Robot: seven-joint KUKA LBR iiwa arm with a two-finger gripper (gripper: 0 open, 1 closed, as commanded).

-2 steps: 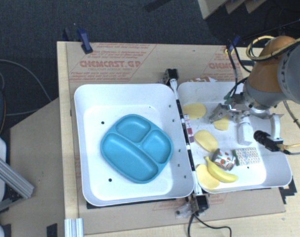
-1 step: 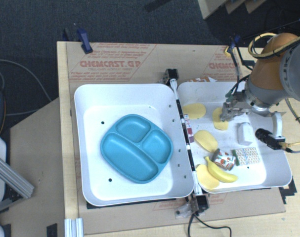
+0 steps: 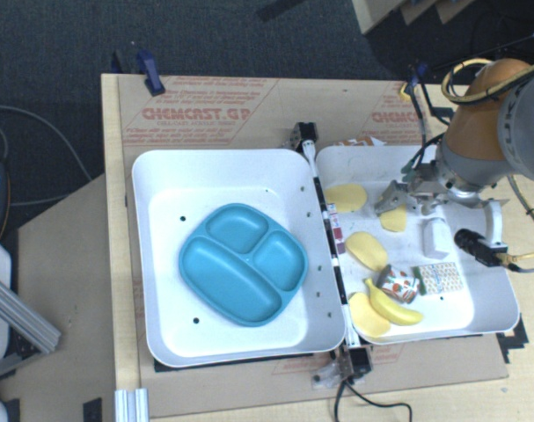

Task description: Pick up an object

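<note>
The right bin (image 3: 491,310) holds several yellow toy foods: a flat oval piece (image 3: 346,198), a small chunk (image 3: 393,221), a larger oval piece (image 3: 367,251), a banana (image 3: 397,310) and a round piece (image 3: 365,317). A small colourful box (image 3: 398,282) and a patterned packet (image 3: 439,280) lie near the banana. My gripper (image 3: 405,197) is low over the back of the right bin, between the flat oval piece and the small chunk, just above the chunk. I see nothing held in it.
The left bin (image 3: 161,183) holds a blue divided plate (image 3: 242,264). A white block (image 3: 435,236) lies in the right bin beside the gripper. The arm's orange band (image 3: 478,121) and a black attachment (image 3: 478,246) hang over the right bin's right side.
</note>
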